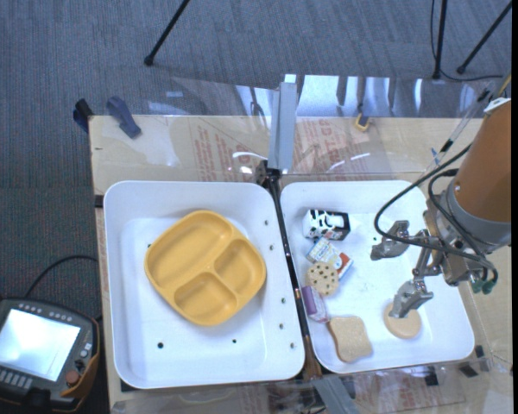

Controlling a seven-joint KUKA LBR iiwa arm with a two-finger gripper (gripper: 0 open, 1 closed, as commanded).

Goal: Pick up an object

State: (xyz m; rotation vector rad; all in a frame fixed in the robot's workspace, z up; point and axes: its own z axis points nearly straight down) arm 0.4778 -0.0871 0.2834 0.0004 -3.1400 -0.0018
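Camera view: the gripper [401,274] was seen over the right bin [375,192], fingers spread apart and nothing held. The tan disc [403,326] lay just beneath the nearer finger [410,298], right of the bread slice [350,337].

Nothing here can I read. The clear plastic sheet [242,149] over my bench carries faint red printing — too blurred to make out. The small red-and-white packet [330,254] in the right-hand white bin [453,339] bears marks — too small to tell.
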